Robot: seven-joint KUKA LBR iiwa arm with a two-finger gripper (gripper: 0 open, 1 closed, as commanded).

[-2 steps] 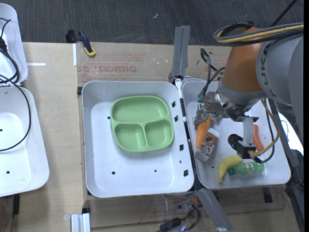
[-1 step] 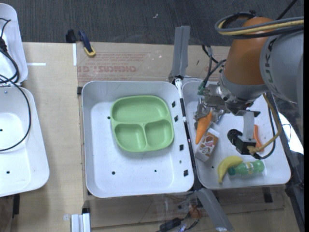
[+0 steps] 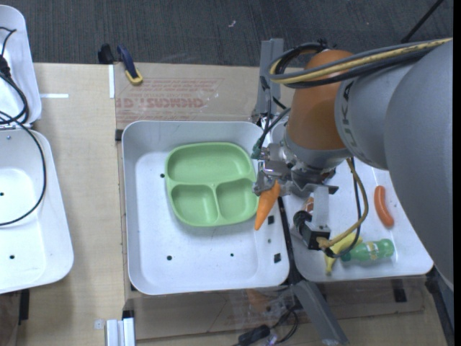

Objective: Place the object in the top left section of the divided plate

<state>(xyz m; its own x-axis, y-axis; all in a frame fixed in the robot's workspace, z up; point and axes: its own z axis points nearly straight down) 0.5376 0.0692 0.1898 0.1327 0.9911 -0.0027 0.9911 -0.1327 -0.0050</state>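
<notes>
Carrot (image 3: pixel 265 204) hanging tip-down from the jaws (image 3: pixel 269 184), clenched on its thick upper end, just over the right rim of the plate (image 3: pixel 209 166) in the left bin (image 3: pixel 144 265). Probably a light, stiff, smooth toy: likely to pivot or slip if pinched near the taper, so best kept gripped at the broad end. Still to do: carrying it across to the plate's large upper section, toward the bin's far left. Sausage (image 3: pixel 384 205) and bottle (image 3: pixel 367 251) lying in the right bin (image 3: pixel 414 254).
</notes>
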